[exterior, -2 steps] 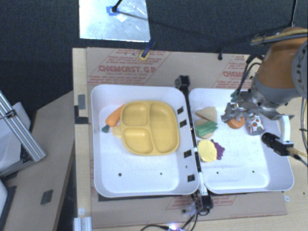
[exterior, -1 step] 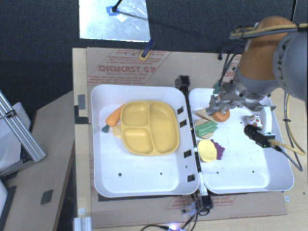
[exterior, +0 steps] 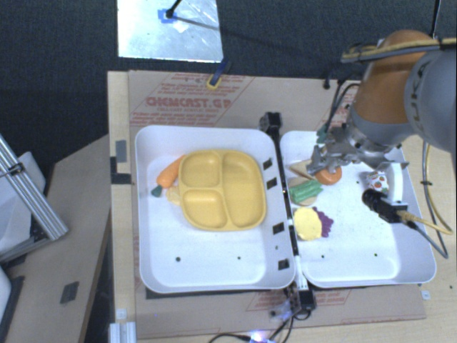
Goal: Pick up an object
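Gripper [exterior: 330, 159] low in the right bin [exterior: 371, 263], over a round orange toy [exterior: 330, 175]; finger state cannot be told.
Beside it lie a green piece [exterior: 305, 190], yellow disc [exterior: 308, 224] and purple bit [exterior: 325, 224]. Left bin [exterior: 207, 270] holds a glossy yellow compartment plate [exterior: 218, 189] and carrot [exterior: 168, 171]; cardboard [exterior: 187, 103] reads "CHEMCAST".

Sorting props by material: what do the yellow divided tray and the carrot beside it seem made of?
Tray: probably moulded plastic, smooth, slightly glossy, with rounded compartment walls and one even yellow colour. Carrot: looks like a plastic toy, flat uniform orange with a green tip, though too small to be sure.
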`<control>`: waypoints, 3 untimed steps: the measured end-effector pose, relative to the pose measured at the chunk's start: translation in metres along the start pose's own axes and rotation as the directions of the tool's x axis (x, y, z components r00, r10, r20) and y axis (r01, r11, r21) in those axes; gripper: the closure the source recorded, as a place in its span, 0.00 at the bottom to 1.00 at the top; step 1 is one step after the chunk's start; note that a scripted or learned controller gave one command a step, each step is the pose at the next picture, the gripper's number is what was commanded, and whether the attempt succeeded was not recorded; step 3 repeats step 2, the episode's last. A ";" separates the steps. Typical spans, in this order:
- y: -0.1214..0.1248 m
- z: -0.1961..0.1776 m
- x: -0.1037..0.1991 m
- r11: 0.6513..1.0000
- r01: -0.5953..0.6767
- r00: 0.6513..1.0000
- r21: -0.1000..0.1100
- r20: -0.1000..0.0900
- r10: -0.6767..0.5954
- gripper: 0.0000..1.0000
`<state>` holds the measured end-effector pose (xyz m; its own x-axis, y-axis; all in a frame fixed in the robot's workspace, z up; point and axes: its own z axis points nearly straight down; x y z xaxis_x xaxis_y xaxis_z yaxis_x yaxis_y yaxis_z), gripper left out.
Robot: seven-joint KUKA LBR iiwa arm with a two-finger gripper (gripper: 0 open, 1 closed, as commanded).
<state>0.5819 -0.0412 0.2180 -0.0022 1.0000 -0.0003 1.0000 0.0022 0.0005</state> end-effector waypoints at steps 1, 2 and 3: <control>-0.006 -0.014 -0.005 1.000 -0.001 1.000 -0.002 0.000 0.001 1.00; -0.009 -0.016 -0.001 1.000 0.002 1.000 0.000 -0.001 -0.002 1.00; -0.009 -0.016 -0.001 1.000 0.002 1.000 0.000 -0.001 -0.002 1.00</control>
